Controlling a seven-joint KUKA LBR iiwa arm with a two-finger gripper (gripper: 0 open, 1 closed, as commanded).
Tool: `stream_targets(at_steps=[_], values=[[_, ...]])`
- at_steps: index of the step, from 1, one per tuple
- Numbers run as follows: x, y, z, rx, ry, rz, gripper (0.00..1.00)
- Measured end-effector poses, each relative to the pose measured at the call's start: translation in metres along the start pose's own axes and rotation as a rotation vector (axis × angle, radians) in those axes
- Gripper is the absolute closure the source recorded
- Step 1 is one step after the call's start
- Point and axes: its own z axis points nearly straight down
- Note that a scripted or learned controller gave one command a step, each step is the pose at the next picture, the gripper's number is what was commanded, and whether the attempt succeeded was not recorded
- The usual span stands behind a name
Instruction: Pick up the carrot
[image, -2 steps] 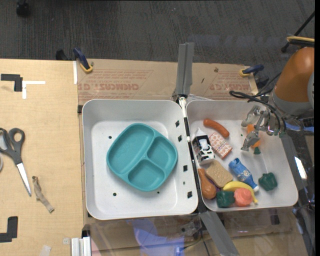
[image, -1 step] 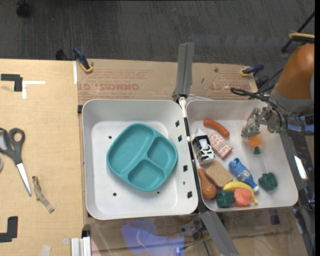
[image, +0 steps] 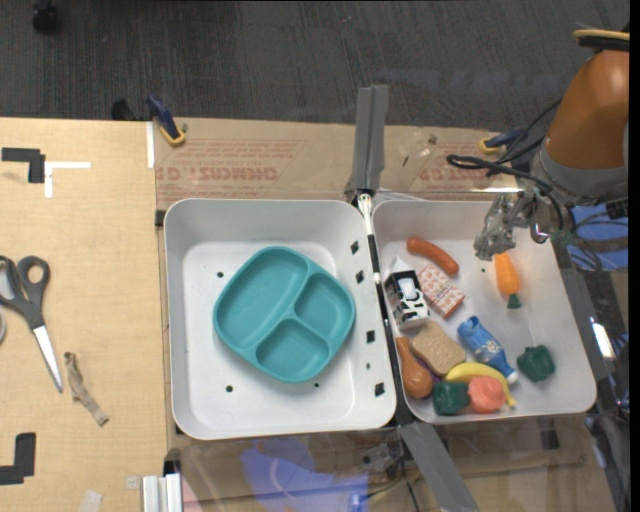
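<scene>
Orange-banded grey arm with a small metal hand

The hand (image: 497, 232) is bare silvery metal, small and angular. Behind it sits a rounded orange band (image: 592, 108) over a grey wrist section, with dark cables looping alongside and a yellow-rimmed edge above.

The small orange carrot (image: 507, 275), green-tipped, lies lengthwise near the right bin's (image: 575, 300) right wall.

Two white bins sit side by side. The left bin (image: 180, 330) holds a teal divided plate (image: 285, 314). In the right bin (image: 570, 310), the gripper (image: 497, 237) hovers just above an orange carrot (image: 507, 275), among other toy foods.
</scene>
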Motion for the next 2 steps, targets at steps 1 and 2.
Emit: stream_targets(at_steps=[1, 2], values=[[0.044, -0.035, 0.072, -0.001, 0.003, -0.519, 1.00], [0.049, -0.023, -0.103, -0.002, 0.000, -0.695, 1.00]])
